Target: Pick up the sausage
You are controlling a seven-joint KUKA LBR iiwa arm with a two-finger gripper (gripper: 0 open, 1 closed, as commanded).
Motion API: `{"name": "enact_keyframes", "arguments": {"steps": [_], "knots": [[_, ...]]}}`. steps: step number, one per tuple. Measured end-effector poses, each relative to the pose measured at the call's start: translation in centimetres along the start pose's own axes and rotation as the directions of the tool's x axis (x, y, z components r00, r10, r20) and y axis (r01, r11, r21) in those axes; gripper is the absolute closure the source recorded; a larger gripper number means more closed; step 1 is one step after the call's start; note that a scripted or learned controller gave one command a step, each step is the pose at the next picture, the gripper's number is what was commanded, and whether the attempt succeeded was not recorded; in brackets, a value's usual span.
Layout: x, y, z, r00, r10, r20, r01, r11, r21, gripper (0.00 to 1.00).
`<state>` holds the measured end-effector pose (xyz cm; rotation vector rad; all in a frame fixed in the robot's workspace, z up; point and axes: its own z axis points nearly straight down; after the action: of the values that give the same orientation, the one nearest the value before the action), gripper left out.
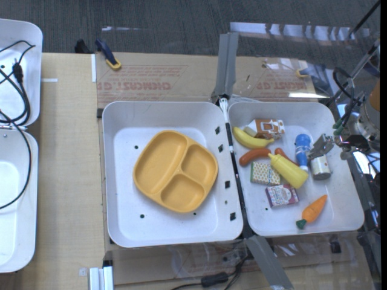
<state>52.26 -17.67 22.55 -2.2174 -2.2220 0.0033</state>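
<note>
The sausage [254, 156] is a reddish-orange link lying in the right bin [351, 222], left of centre. It sits just below a banana [250, 139], and its right end touches a yellow squeeze bottle [289, 169]. My gripper [322, 147] reaches in over the bin's right side, close above a grey can [321, 169]. It is well to the right of the sausage, with the squeeze bottle and a blue bottle [302, 149] in between. Nothing of the sausage is near it.
The right bin also holds a brown carton [269, 127], two small boxes [264, 174] [282, 195] and a carrot [313, 210]. A yellow divided plate [175, 171] lies in the left bin [115, 222]. The bins share a raised rim between them.
</note>
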Motion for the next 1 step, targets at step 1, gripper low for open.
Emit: {"name": "enact_keyframes", "arguments": {"steps": [1], "knots": [[6.04,0.89,10.24,0.998,-0.069,0.000,0.069,0.998,0.001,0.00]]}}
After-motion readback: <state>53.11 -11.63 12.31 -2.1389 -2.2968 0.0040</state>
